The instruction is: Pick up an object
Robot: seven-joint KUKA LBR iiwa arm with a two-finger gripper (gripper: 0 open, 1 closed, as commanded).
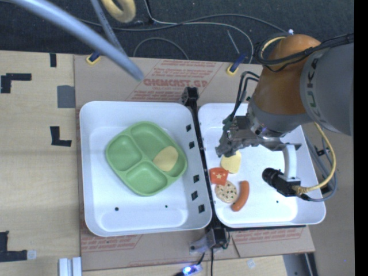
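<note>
In the right bin [299, 211] lie a pale yellow food piece [232, 163], a red piece [218, 175], a speckled cookie [226, 192] and an orange-red sausage [240, 195]. My gripper [229, 149] hangs over the bin's left part, its dark fingers right above and touching the top of the pale yellow piece. The arm's orange band [284, 76] stands above it. In the left bin [98, 211] a green divided plate [145, 157] holds a yellow potato-like piece [167, 158] in its right compartment.
A black divider [198, 154] runs between the two bins. A black cable and connector [282, 181] hang from the wrist over the right bin's middle. Grey tubes [75, 25] cross the upper left, and cardboard lies under the bins.
</note>
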